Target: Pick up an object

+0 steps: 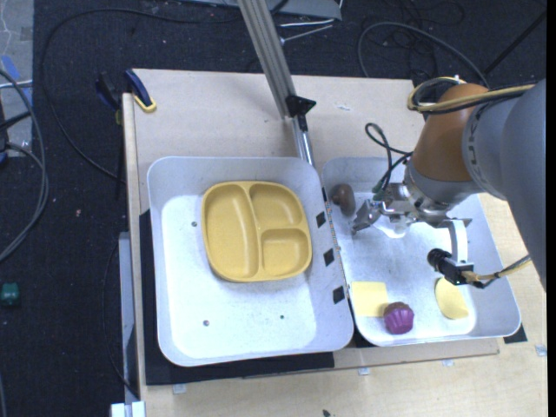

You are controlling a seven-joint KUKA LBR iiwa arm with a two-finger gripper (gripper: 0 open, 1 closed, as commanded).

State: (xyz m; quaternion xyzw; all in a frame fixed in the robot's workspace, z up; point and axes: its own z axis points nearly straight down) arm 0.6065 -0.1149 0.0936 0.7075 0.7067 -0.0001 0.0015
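Camera view: jaws point(365, 220) beside brown object point(344, 198) (right bin point(495, 259))

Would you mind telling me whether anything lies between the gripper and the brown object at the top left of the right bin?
Nothing visible does. The gripper hovers just right of and below the brown object, with bare bin floor between them.

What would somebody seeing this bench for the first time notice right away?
Probably the yellow divided plate, lying alone in the left bin. Next, the grey arm with its orange band, reaching in from the right and hanging its claw low over the right bin, close to a brown lump. Near that bin's front edge lie a yellow block, a purple lump and a pale yellow piece.
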